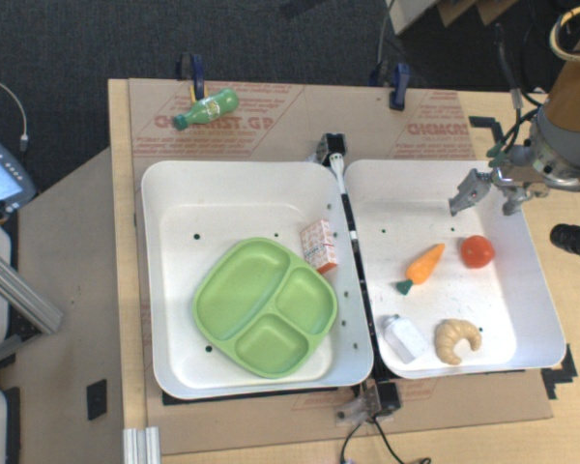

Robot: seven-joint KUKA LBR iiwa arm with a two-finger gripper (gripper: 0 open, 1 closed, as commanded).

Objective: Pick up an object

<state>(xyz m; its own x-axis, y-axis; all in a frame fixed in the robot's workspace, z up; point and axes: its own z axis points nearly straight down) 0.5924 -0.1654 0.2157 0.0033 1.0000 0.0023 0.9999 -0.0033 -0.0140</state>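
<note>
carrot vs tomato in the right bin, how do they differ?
Shape: the carrot is long and tapered, the tomato round. Colour: carrot orange with a green tip, tomato red. Pose: carrot lies at a slant, the tomato has no evident lean. Place: the tomato sits nearer the gripper. Both rest loose on the right bin floor, apart.

you're looking at robotics lab: cardboard-topped bench [271, 114] clamped at far edge with blue clamps [398, 85], cables trailing past it over dark carpet [68, 37], aluminium rail [14, 283] left of bench, toy food in white bins [164, 288].
</note>
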